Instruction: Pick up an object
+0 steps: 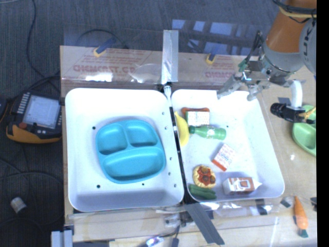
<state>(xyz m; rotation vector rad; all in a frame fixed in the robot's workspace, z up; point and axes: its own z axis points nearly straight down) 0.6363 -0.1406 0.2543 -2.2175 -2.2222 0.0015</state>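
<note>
My gripper [237, 92] hangs above the far edge of the right bin [267, 148], open, with nothing between its fingers. Below it in that bin lie a white-and-red sandwich block [197, 116], a yellow banana [180, 129] against the left wall, and a green bottle [208, 133] on its side. Nearer the front sit a red-and-white packet [224, 157], a small pizza [204, 176], a green cucumber [202, 192] and a brown-and-white carton [239, 184]. The gripper touches none of them.
The left bin [82, 184] holds a blue divided tray [131, 149]. On the bench to the right lie a green bowl [307, 134] and an orange carrot [300, 215]. A handheld screen unit [35, 118] lies on the floor at the left.
</note>
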